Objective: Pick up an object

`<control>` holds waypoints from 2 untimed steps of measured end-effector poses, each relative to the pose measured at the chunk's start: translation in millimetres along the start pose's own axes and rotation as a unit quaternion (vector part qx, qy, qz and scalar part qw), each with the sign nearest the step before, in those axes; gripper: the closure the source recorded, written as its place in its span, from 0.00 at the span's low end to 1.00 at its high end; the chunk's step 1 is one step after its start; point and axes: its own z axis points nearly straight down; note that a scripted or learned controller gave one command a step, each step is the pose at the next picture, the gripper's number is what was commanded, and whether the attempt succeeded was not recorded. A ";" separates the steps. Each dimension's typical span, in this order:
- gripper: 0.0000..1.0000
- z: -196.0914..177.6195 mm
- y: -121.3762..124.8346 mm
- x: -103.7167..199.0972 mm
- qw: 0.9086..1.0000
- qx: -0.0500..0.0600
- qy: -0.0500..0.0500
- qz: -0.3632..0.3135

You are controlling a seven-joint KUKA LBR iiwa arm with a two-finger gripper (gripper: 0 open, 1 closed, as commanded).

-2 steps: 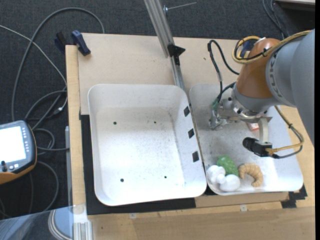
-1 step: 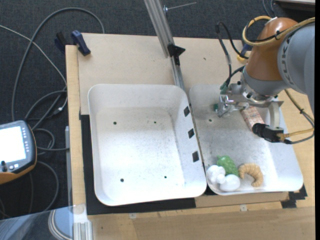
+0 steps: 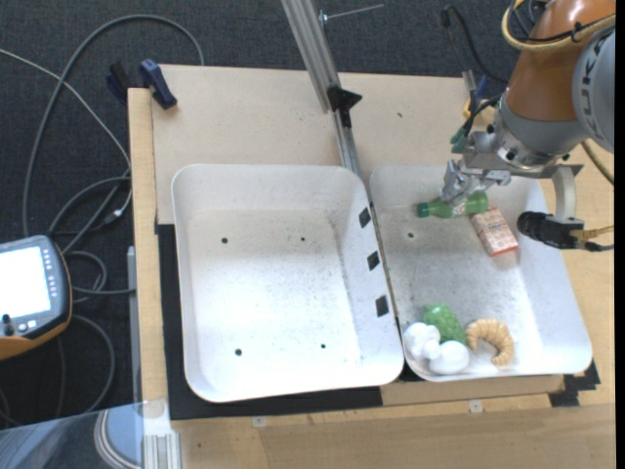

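Note:
A small green bottle (image 3: pixel 451 206) lies on its side near the far edge of the right bin (image 3: pixel 547 301). My gripper (image 3: pixel 459 190) hangs right over the bottle's middle, touching it or just above it. A red and white box (image 3: pixel 494 231) rests just right of the bottle. At the bin's near edge sit a green lump (image 3: pixel 444 319), a white lumpy object (image 3: pixel 435 347) and a tan croissant-shaped piece (image 3: pixel 493 339).
The left bin (image 3: pixel 195 262) stands beside the right one, with a ridge (image 3: pixel 376 262) between them. A slanted metal rail (image 3: pixel 312 42) crosses the back of the bench. A black cable connector (image 3: pixel 547 228) hangs off the arm at the right.

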 end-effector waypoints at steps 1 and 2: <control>1.00 -1.8 0.8 0.4 1.000 0.003 0.000 0.000; 1.00 -14.9 6.8 57.4 1.000 0.002 0.002 -0.003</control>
